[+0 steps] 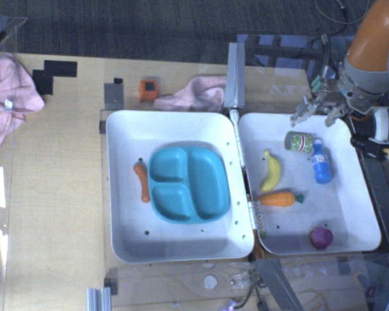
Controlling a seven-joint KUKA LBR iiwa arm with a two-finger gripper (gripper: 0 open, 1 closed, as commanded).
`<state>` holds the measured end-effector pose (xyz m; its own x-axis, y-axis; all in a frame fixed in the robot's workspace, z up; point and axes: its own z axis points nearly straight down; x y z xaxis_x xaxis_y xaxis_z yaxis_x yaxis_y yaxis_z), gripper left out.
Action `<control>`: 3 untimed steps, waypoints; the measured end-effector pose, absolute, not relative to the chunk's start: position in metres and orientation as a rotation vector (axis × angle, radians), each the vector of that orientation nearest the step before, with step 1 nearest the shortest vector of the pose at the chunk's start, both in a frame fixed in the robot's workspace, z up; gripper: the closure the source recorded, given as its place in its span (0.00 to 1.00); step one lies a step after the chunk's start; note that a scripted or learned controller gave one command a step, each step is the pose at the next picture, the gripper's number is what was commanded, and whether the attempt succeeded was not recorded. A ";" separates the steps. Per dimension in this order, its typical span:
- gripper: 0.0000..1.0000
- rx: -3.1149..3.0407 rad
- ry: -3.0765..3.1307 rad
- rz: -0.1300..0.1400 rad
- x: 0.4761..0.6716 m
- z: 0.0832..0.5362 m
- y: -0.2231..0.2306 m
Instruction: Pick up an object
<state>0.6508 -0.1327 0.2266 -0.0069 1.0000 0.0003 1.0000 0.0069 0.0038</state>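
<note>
Wooden bench (58, 193); gripper (319, 111) spread, nothing held, above right bin's (363, 193) far rim.

We see the arm (376, 37) cut off by the top and right edges, so its upper links stay out of frame. The pink cloth (10, 99) at far left runs off the left edge. A second pink cloth (194, 92) lies partly behind the grey post (233, 76). Label on the small can (299, 142) is too small to read. The items at the bottom edge are blurred and cropped.
</note>
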 end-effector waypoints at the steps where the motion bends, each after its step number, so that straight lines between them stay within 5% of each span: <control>1: 1.00 2.202 2.231 0.011 0.653 0.238 -0.131; 2: 1.00 2.191 2.235 0.016 0.656 0.249 -0.130; 3: 1.00 1.328 2.835 0.004 0.671 0.281 -0.199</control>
